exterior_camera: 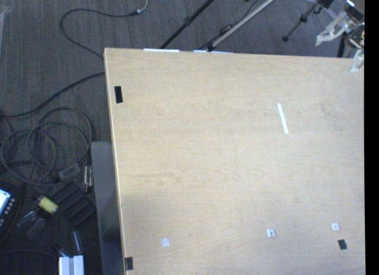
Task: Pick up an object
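Camera view — bare wooden bench (pixel 237 167), white strip (pixel 283 118)

Big tan surface (pixel 237 167), flat and bare wood. On it, a thin white strip (pixel 283 118), tilted a bit. Small black mark (pixel 118 94) near the top left corner. Tiny white squares (pixel 270 233) along the bottom. Beside the surface, grey carpet floor (pixel 47 42) with black cables (pixel 41 143) in loops. Near the loops, a small yellow thing (pixel 47 204) touching a black block (pixel 74 200). Up top, long stand legs (pixel 260 4) on the floor.
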You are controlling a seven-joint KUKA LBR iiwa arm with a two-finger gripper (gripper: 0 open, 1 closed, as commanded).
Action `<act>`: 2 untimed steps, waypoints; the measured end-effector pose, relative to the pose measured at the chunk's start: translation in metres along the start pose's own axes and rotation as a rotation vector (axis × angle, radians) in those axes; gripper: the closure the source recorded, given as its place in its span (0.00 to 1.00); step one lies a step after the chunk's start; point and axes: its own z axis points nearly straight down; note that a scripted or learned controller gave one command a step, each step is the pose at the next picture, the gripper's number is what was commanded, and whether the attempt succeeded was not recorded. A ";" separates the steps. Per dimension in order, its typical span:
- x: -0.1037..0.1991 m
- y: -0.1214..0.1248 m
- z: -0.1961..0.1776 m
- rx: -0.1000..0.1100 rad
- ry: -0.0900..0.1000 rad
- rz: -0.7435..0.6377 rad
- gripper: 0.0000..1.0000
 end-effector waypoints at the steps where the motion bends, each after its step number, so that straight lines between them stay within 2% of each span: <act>1: 0.000 0.000 0.000 0.000 0.000 0.000 0.00; 2: 0.000 0.000 0.000 0.000 0.000 0.000 0.00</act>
